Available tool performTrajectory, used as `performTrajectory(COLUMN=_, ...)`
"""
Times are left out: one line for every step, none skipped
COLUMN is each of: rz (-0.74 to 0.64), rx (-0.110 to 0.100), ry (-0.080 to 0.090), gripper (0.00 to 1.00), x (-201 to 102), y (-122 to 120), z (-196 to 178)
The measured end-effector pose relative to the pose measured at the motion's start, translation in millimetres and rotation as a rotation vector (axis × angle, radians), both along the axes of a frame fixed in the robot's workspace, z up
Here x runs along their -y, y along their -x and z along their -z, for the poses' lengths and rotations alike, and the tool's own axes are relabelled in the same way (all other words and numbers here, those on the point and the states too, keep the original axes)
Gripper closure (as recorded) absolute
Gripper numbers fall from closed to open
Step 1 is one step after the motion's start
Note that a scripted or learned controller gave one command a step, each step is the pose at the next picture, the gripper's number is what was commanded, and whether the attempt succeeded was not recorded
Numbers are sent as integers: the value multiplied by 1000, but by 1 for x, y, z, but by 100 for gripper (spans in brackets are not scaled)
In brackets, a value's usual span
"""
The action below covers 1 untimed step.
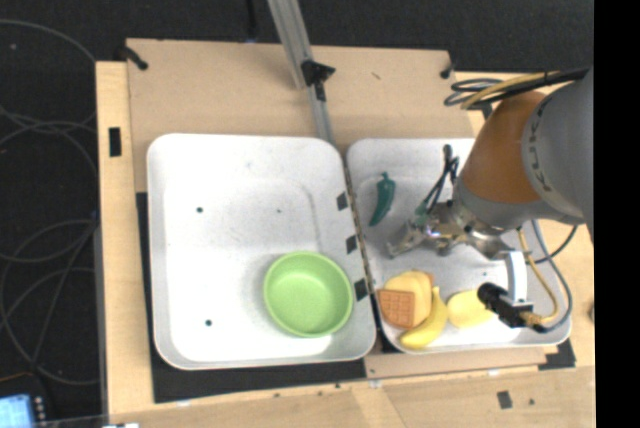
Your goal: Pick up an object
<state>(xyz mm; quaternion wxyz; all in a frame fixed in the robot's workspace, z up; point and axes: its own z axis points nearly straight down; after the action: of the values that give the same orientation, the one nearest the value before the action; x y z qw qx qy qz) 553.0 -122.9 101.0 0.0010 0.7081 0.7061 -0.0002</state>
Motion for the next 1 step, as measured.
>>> performTrajectory(rz=4, rx=3, ry=-3, gripper=100, x=0, y=-1, z=-11)
